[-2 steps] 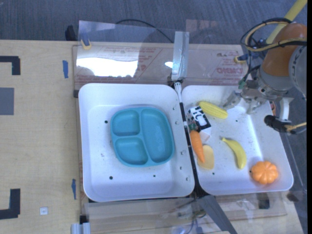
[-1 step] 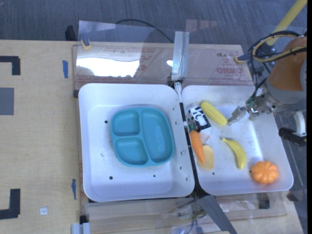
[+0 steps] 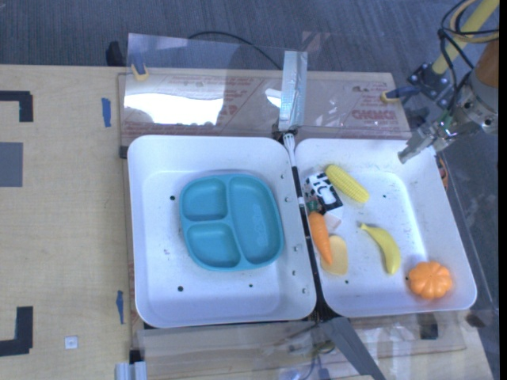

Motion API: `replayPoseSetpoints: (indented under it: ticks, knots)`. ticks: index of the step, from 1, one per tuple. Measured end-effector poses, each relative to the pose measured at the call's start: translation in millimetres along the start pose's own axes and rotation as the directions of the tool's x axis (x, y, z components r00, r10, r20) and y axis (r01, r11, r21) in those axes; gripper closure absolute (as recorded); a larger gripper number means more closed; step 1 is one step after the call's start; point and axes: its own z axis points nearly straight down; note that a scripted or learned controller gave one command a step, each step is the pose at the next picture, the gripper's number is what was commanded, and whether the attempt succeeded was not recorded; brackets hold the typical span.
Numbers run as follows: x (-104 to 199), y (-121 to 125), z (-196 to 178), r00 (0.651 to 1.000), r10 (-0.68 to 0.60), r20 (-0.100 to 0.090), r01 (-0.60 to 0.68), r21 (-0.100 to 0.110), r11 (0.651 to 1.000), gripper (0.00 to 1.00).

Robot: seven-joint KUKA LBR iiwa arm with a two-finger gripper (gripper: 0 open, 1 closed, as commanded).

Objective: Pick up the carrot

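Bins sit side by side on the worktop (image 3: 55, 212): the right bin (image 3: 444, 212) just below the claw (image 3: 416, 147), the left bin (image 3: 150, 236) well to its left, holding a blue divided plate (image 3: 232, 220). Whether the claw is apart or together cannot be told. The carrot (image 3: 320, 237) lies down-left of the claw, against the right bin's left wall, with corn (image 3: 346, 184), banana (image 3: 383, 246) and pumpkin (image 3: 429, 280) nearby.

Carrot (image 3: 320, 237) lies at right bin's (image 3: 455, 236) left wall; hand (image 3: 417, 146) hovers over far corner
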Motion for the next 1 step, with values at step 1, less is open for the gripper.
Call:
replayPoseSetpoints:
  ticks: [1]
  knots:
    - [-0.1, -0.6, -6.2, 1.000, 0.003, -0.001, -0.003, 0.001, 1.000, 1.00]
